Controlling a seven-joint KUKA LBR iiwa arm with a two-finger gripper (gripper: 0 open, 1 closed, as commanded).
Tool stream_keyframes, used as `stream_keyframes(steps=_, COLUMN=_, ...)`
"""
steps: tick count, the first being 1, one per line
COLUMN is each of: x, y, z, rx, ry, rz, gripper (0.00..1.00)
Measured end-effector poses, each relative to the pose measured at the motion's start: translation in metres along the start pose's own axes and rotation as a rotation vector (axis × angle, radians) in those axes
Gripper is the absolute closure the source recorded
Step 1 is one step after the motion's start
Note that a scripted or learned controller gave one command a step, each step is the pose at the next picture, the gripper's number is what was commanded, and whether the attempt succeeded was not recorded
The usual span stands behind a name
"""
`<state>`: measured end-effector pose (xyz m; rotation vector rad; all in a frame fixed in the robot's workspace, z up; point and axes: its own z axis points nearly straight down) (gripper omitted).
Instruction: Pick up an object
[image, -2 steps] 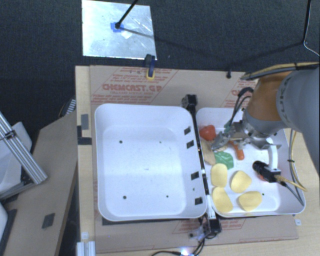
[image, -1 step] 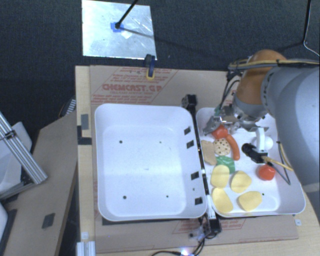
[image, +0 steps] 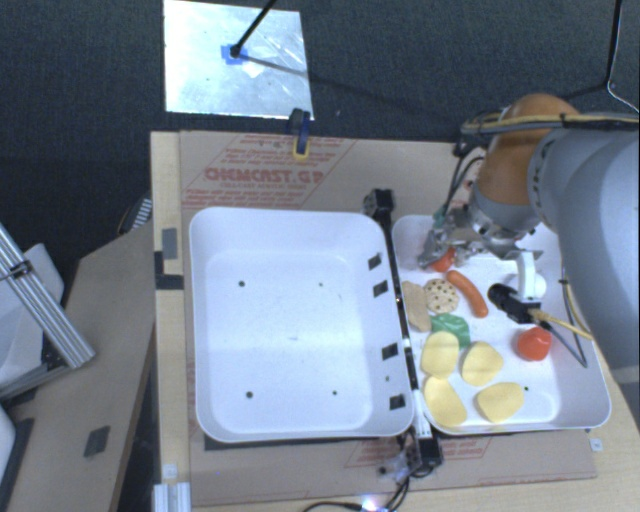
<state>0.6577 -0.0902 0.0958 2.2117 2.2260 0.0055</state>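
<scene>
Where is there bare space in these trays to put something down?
The whole left bin floor is bare. The right bin is crowded: yellow pieces, cookie, sausage and the hand fill its left half. Only a small patch is free between the red ball and the right rim.

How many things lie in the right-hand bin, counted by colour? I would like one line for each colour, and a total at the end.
Yellow pieces: 4
Orange-red pieces: 3
Tan pieces: 2
Green piece: 1
Total: 10, all in the right-hand bin
</scene>
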Motion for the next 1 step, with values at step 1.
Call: stream_keyframes(steps=1, x=0.0523, y=0.0128, z=-0.0921, rx=0.000, ry=0.000, rz=0.000, gripper=1.00)
